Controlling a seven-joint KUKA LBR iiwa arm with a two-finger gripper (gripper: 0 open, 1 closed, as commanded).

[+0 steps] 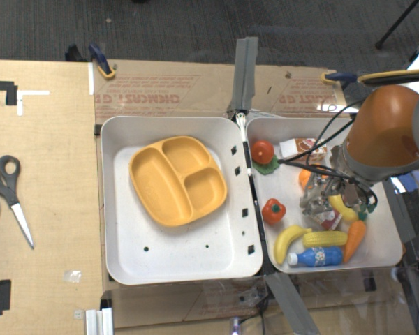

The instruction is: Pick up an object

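Nearest to the camera is the arm (384, 128), its orange band filling the right side of the frame above the right bin (387, 253). Below it the gripper (322, 202) hangs low in the middle of this bin, among the toy foods. Whether it is released or clenched I cannot tell, because wrist and cables cover it, and no object is seen clearly held by it.

In the right bin I count one tomato (262, 151) at the upper left, one red pepper (273, 210) near the left wall, one banana (288, 240), one corn cob (325, 239), one carrot (355, 236), one blue and white bottle (315, 257) along the lower wall, one yellow piece (341, 204) just beside the gripper, and one small white package (297, 147) at the top. Something orange (304, 179) is half hidden under the cables.

The left bin (119, 257) holds one yellow divided plate (178, 180) with three compartments, tilted, in its upper half; the lower part of this bin has white floor free. On the bench at the far left lies one pair of scissors (10, 190). The objects in the right bin are crowded toward the lower edge, with little room between them.
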